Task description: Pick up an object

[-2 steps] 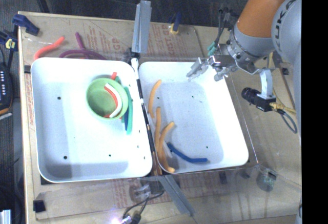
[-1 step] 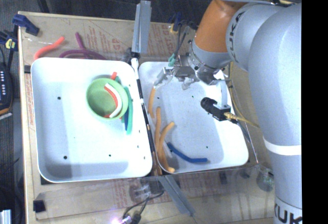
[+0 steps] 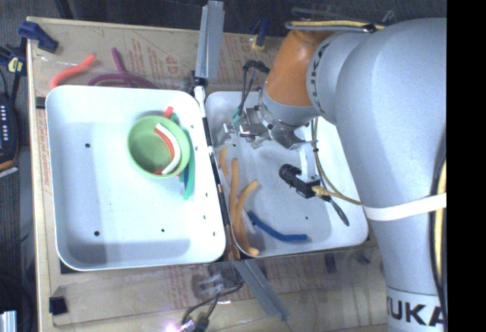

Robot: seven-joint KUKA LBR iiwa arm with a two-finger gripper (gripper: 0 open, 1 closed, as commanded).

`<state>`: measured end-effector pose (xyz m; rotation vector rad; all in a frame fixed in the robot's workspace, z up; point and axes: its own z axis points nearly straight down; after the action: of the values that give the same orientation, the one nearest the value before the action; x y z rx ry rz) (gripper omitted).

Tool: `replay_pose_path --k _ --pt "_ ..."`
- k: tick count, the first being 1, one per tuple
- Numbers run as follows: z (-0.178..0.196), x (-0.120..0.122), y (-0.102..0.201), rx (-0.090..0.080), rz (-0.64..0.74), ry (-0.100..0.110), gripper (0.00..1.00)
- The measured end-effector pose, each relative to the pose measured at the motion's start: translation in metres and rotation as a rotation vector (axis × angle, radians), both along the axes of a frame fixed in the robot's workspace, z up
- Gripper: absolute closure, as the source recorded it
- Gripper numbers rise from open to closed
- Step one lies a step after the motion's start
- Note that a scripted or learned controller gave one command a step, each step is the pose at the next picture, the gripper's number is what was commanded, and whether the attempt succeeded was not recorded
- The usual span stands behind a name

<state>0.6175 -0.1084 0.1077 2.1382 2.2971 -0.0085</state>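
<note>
**Pickup status: nothing lifted yet, as far as I can tell**

Progress looks like early days. The gripper point(image 3: 247, 128) is down low in the upper left corner of the right bin point(image 3: 277, 201), close to the wall it shares with the left bin point(image 3: 99, 201). I honestly can't tell if it's open or closed from this angle, since the wrist blocks the view. There's a small green bit point(image 3: 237, 119) right up against it, but I can't say whether that's a loose object or whether it's being held. So I'd call the grab not confirmed, with the whole lift left to do.

Counts:

- Right bin: orange strips point(image 3: 241, 205), at least two and maybe three (they overlap along the left wall), plus one blue strip point(image 3: 278, 232) near the bottom edge. All of these are lying flat, just below the gripper and not touching it.
- Left bin: one green bowl point(image 3: 152, 147) with one white-and-red curved piece point(image 3: 178, 147) sitting in it, and one green strip point(image 3: 188, 175) tucked against the bowl's right side.
- Out on the bench point(image 3: 137, 286), above the left bin: one orange piece point(image 3: 74, 70) and one purple loop point(image 3: 121, 78).
</note>
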Motion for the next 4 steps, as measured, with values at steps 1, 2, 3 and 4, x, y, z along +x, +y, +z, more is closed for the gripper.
replay_pose_path --k 1,2,3,4 --pt "-0.013 -0.082 -0.029 0.004 0.043 -0.006 0.0" --pt "-0.003 -0.082 -0.027 0.006 0.051 -0.003 1.0" --pt "-0.002 -0.081 -0.028 0.005 0.051 -0.004 0.0" --pt "0.007 -0.081 -0.028 0.002 0.059 -0.003 1.0"
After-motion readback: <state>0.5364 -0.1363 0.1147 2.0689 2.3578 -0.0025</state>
